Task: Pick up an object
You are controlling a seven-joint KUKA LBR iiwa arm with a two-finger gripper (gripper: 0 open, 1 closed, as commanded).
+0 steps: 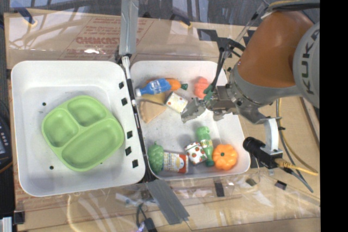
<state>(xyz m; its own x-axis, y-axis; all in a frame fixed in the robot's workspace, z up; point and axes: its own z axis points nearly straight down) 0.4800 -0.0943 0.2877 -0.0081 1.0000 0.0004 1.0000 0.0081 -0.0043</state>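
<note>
Hovering low over the right bin (pixel 239 133): the pincer (pixel 191 111), grip state impossible to tell. Just left of it, in that bin's upper part, a blue-and-orange bottle (pixel 157 86) on its side, long axis nearly left-right, blue end toward the divider.

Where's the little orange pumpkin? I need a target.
The pumpkin sits in the right bin's near right corner, beside the green bottle.
</note>
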